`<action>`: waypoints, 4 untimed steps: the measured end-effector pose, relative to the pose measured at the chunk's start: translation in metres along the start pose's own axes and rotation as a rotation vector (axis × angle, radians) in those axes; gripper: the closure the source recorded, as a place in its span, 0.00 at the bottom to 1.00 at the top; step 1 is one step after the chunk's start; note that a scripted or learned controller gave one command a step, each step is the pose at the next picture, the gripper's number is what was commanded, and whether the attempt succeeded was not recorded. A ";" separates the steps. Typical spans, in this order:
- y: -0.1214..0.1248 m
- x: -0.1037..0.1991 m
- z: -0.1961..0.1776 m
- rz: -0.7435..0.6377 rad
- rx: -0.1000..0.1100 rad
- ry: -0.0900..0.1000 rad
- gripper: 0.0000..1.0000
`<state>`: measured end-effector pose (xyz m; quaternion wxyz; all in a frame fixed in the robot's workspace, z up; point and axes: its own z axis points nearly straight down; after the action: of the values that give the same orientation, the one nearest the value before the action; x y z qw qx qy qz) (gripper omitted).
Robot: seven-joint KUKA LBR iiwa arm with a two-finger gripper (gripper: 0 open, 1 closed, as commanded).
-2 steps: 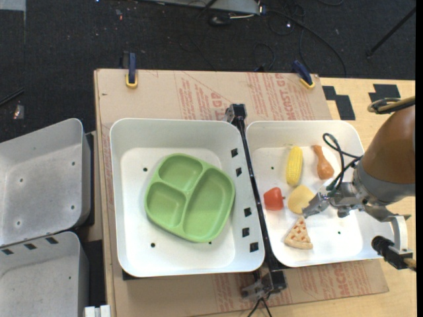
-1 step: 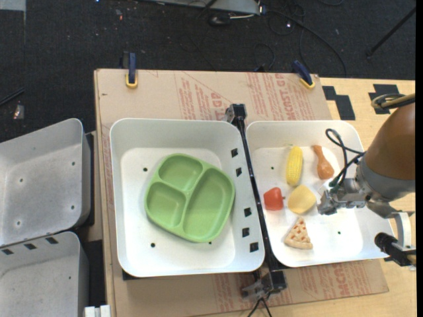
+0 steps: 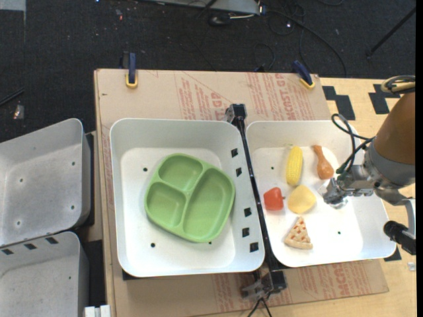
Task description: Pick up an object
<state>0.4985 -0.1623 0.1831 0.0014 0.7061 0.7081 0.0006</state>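
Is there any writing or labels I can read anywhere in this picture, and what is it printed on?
Red print runs in several places across the cardboard sheet under the white bins; it lies slanted and turned about, and is too faint and blurred to read.
The green divided plate and the toy foods bear no writing that I can see.

green divided plate [image 3: 190,197] lies in the left bin [image 3: 125,137]; clamps [image 3: 131,70] grip the board.
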 end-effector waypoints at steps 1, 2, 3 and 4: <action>0.000 0.007 -0.045 -0.001 -0.002 -0.001 1.00; 0.001 0.007 -0.085 0.000 -0.003 -0.001 1.00; 0.004 0.063 -0.089 -0.003 0.002 0.002 1.00; 0.002 0.116 -0.072 -0.005 0.005 0.003 1.00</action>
<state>0.4996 -0.0462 0.2545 -0.0014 0.7044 0.7098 -0.0002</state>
